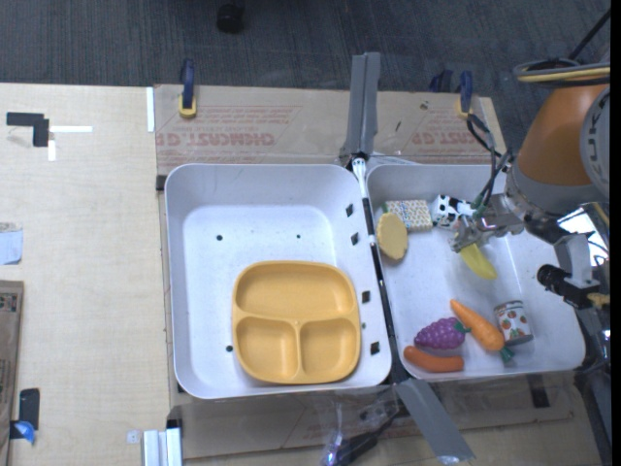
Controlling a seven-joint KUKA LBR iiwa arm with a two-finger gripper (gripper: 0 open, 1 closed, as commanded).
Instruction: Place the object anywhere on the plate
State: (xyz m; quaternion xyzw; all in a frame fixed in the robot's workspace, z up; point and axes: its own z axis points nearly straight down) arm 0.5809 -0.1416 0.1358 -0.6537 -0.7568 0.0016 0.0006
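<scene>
Over the right bin (553, 352), my gripper (473, 238) sits at the yellow banana (478, 261); can't tell jaws' state. Confirm banana lifts with me, then cross to the plate (296, 320) in left bin (194, 289).

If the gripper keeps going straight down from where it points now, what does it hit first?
Most likely the yellow banana-like toy, lying right under the gripper on the right bin floor. Depth is unclear from this slanted view.

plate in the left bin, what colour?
Yellow-orange plate, three compartments; plain in the camera view.
</scene>
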